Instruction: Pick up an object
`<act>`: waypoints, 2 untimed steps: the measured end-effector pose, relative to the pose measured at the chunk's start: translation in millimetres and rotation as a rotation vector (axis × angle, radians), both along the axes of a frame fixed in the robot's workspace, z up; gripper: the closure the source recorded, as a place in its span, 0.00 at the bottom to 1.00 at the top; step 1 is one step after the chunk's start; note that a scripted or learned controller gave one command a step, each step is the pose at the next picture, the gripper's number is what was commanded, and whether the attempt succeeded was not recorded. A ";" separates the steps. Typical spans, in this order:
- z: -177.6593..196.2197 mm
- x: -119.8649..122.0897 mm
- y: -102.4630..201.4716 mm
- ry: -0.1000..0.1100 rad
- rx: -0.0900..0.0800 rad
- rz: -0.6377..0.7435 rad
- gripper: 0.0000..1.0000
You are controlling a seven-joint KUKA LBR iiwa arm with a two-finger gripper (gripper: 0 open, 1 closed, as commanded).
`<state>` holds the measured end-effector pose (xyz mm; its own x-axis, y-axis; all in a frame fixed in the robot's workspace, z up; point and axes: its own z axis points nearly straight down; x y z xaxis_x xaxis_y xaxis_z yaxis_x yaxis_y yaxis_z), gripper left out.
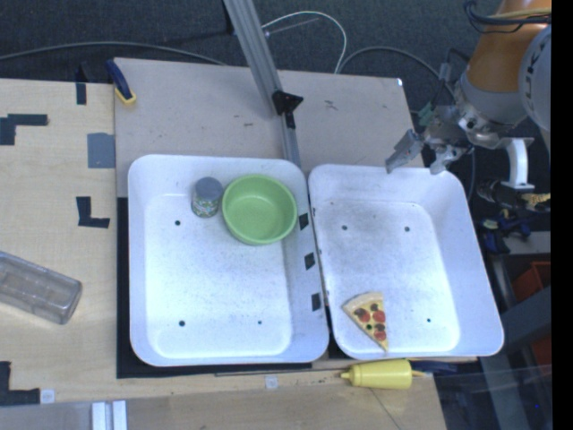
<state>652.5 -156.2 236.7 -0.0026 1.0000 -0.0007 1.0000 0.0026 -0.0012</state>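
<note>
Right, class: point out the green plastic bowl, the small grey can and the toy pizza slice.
green plastic bowl (260,209): camera view, inside of the bowl.
small grey can (207,196): camera view, its side just below the lid.
toy pizza slice (369,315): camera view, topped face.

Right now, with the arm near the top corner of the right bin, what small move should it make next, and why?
Probably move the tool down-left toward the toy pizza slice, the nearest object. The tool hovers at the far edge of the right white bin, holding nothing, while the slice lies flat at that bin's near edge, apart from everything else.

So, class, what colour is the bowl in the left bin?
Light green bowl, seen in the camera view.
</note>
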 end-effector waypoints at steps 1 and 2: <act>0.0 -0.1 -0.2 0.000 0.000 0.000 0.00; -58.9 7.2 5.4 0.006 0.001 0.001 0.00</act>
